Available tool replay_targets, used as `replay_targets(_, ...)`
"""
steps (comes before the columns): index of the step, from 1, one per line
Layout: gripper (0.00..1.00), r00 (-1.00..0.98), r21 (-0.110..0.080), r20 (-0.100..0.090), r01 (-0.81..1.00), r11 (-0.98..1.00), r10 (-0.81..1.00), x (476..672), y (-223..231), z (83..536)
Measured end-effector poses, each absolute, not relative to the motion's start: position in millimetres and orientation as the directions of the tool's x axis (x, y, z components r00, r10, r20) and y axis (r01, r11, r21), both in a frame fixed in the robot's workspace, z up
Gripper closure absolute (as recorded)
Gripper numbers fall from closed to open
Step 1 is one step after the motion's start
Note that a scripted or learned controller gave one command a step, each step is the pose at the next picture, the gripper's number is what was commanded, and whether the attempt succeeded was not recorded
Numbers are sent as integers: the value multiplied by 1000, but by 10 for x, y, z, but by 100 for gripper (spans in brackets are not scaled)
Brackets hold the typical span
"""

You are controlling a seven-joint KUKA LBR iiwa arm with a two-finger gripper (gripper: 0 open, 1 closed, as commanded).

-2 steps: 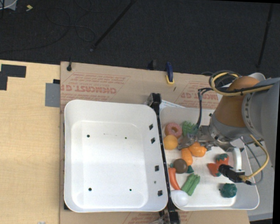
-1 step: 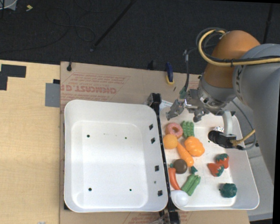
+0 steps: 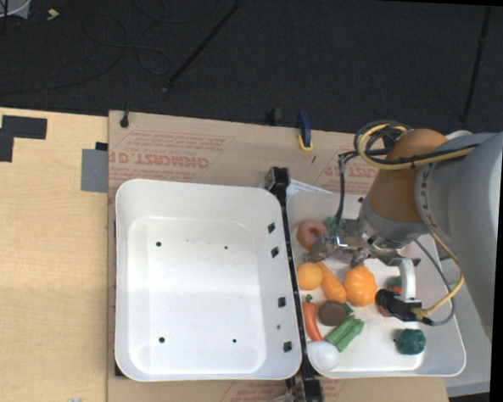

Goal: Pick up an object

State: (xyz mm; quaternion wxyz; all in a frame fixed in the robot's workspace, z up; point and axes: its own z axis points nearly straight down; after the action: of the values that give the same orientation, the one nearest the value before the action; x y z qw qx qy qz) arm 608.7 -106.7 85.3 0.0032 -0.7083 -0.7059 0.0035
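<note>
White egg-shaped object (image 3: 324, 356) is lodged at right bin's (image 3: 445, 362) front corner; green cucumber (image 3: 345, 332) adjoins. Gripper (image 3: 344, 241) is lowered beside pink doughnut (image 3: 310, 234); finger state cannot be told.

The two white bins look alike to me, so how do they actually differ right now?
The left bin shows a bare white floor marked by a few small dark dots, while the right bin holds a heap of toy foods, among them an orange pumpkin, a carrot and a green piece. The arm hangs over the right bin, not the left bin. Both are shallow, white and rounded at the corners.
</note>
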Motion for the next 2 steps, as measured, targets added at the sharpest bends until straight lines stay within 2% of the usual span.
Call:
replay_targets(1,0,-4,-1,0,1000,4,1000,6449,-1103,873)
replay_targets(2,100,-6,-5,1,1000,6,1000,6436,-1099,974)
